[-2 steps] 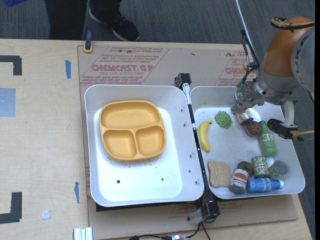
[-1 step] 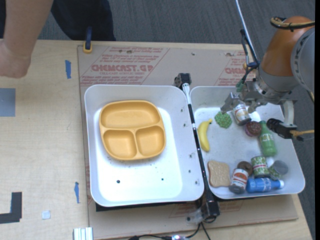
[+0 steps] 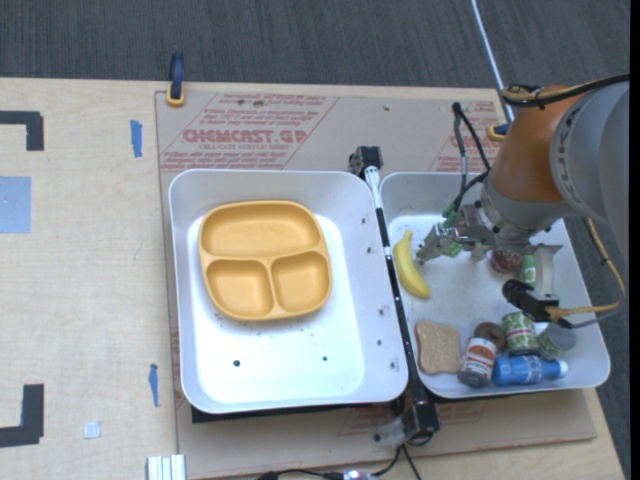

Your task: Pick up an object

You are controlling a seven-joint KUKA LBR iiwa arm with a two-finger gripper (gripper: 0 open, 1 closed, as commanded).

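My gripper point(image 3: 436, 245) hangs low over the right bin point(image 3: 596, 368), in its upper middle, just right of a yellow banana point(image 3: 408, 265) that lies along the bin's left wall. A small green thing point(image 3: 456, 250) shows right at the gripper; whether it is held I cannot tell. A red and white object point(image 3: 506, 261) lies under the wrist, partly hidden. Along the bin's near edge lie a bread slice point(image 3: 437, 346), a red-labelled can point(image 3: 480, 359), a green-labelled can point(image 3: 517, 331) and a blue bottle point(image 3: 526, 371).
The left bin point(image 3: 200, 368) holds a yellow divided plate point(image 3: 265, 258) in its far half. A black bar point(image 3: 385, 258) runs between the two bins. The arm point(image 3: 545, 158) covers the right bin's far right corner.
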